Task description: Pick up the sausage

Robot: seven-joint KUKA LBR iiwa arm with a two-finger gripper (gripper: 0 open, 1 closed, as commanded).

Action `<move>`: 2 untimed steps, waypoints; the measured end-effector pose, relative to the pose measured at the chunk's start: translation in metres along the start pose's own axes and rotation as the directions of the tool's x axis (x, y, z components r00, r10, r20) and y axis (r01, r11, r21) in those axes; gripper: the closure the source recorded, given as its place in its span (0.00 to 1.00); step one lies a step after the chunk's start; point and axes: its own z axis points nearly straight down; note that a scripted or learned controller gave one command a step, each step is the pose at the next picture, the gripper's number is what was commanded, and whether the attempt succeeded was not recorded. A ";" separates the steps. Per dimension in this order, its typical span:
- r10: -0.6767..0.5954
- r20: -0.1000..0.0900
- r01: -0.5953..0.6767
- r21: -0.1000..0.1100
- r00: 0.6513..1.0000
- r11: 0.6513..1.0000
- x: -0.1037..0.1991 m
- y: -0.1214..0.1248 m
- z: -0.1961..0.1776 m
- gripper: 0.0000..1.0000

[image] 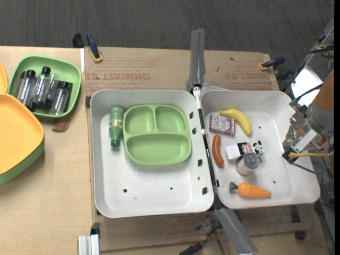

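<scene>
The sausage [218,150] is a small red-orange link lying lengthwise at the left side of the right bin [276,126], close to the wall between the bins. My gripper [295,144] hangs over the right rim of that bin, well to the right of the sausage and apart from it. Cables and the wrist blur its tip. Nothing shows in it.
Around the sausage lie a pink box [221,124], a banana [237,119], a small white-and-black pack [248,149], a can [246,164] and a carrot [251,190]. The left bin holds a green divided plate [157,133] and a green bottle [115,125].
</scene>
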 end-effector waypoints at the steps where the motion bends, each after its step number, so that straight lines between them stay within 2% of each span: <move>1: -0.003 0.004 0.003 0.003 1.000 1.000 0.000 -0.001 -0.008 1.00; 2: -0.006 0.008 0.006 0.006 1.000 1.000 -0.001 -0.001 -0.015 1.00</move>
